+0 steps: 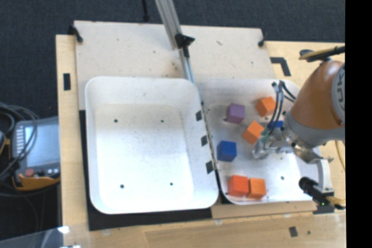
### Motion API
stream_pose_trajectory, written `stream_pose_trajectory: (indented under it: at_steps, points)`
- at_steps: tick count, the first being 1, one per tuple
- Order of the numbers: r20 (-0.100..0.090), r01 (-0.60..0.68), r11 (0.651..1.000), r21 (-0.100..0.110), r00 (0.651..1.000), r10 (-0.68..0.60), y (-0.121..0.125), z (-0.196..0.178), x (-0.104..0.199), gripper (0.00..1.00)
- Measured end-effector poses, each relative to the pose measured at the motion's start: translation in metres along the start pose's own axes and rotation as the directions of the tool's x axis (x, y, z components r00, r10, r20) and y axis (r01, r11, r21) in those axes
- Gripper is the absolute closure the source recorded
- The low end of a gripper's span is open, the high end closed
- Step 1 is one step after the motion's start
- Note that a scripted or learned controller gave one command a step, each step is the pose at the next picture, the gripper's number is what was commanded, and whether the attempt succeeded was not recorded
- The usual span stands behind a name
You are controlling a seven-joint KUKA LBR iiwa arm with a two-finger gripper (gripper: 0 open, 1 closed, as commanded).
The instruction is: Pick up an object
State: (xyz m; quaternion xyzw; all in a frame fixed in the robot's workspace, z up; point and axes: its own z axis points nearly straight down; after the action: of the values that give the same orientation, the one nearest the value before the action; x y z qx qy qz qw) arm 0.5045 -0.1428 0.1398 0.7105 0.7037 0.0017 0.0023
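The arm is reaching in from the right over the right-hand bin (290, 197), its orange band sitting above the wrist, and the gripper (264, 147) is hanging low in the middle of that bin. Whether its fingers are released or clenched I cannot tell (the metal tip is too small and blurred).

An orange cube (253, 132) is lying just beside the tip, at its upper left; contact is unclear. A second orange cube (266, 105) is sitting farther back, near a purple cube (235, 113). A blue cube (226, 151) is resting to the gripper's left, apart from it. Two orange blocks (246, 186) are lying side by side, touching, near the front wall. The left bin (93, 96) is standing beside it on the desk (64, 125).
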Motion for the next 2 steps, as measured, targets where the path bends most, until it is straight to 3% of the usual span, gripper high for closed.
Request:
stream_pose_trajectory:
  at_steps: [2]
  points:
    - [0.002, 0.013, 1.0, -0.003, 1.0, -0.013, -0.005, -0.107, -0.005, 1.0]
